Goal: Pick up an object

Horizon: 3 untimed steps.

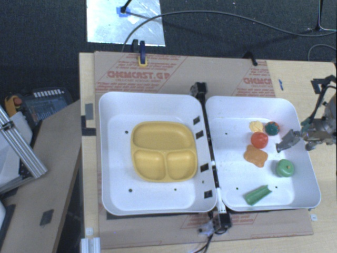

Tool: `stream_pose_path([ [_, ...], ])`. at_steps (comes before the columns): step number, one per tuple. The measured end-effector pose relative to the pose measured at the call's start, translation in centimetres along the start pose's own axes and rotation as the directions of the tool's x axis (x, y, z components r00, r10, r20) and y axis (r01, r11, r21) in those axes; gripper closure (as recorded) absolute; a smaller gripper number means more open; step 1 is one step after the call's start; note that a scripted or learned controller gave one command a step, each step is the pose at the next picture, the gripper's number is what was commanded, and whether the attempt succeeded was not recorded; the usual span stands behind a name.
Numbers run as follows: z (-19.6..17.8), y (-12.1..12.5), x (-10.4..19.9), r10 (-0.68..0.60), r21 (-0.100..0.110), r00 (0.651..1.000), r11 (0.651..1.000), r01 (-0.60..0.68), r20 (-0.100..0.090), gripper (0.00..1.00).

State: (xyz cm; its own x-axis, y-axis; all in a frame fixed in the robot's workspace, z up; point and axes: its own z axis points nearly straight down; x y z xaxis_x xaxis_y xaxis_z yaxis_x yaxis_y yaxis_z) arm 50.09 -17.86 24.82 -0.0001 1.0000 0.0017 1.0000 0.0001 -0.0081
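Several toy foods lie in the right bin [231,115]: a red tomato [259,139], an orange piece [256,156], a small yellow piece [256,126], a teal ball [271,128], a green apple [285,167] and a long green vegetable [257,194]. My gripper [296,144] reaches in over the right rim of this bin, just above and to the right of the green apple. It is open, and nothing is between its fingers. It touches none of the toys.
The left bin [113,141] holds a yellow divided plate [161,151]. A black hinge strip [204,136] runs between the two bins. Cardboard [158,70] lies under both. Cables cross the dark floor behind.
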Motion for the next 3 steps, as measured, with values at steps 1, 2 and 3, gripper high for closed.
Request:
stream_pose_path([
  [1,-0.5,0.2,0.0,-0.003,-0.009,1.000,1.000,0.003,0.002,0.00],
  [2,3.8,0.6,0.4,-0.001,-0.007,1.000,1.000,0.001,0.001,0.00],
  [3,9.3,1.6,0.5,-0.001,-0.006,1.000,1.000,0.001,0.001,0.00],
])
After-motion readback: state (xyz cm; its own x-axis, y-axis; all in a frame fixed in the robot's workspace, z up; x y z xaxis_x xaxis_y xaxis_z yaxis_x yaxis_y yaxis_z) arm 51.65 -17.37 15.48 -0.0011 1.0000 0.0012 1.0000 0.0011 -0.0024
